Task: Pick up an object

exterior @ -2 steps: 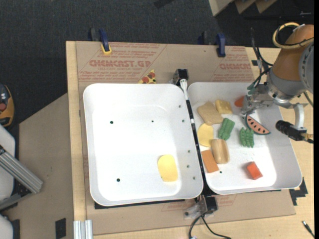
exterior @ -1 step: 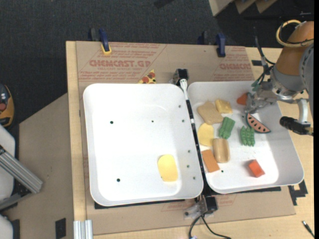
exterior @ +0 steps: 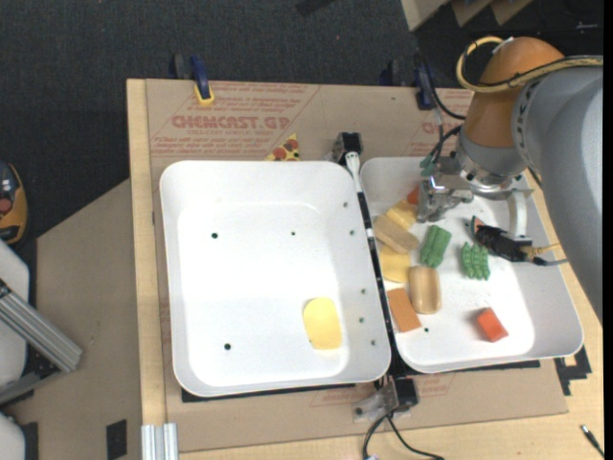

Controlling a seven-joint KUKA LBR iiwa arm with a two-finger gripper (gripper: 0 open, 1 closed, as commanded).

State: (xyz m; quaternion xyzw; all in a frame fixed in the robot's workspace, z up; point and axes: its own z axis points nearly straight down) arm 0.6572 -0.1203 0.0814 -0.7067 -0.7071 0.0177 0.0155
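Note:
My gripper hangs over the back left part of the right bin, pointing down. Just below it lies a green ridged piece, and a tan wedge lies to its left. A small red-orange bit shows right beside the gripper's left side. Nothing is visibly held. The same bin also holds a second green piece, a yellow block, a tan oval, a flat orange piece and an orange-red cube.
The left bin holds one yellow rounded object near its front right. A black clip sits at the back where the two bins meet. The grey arm fills the space at the right.

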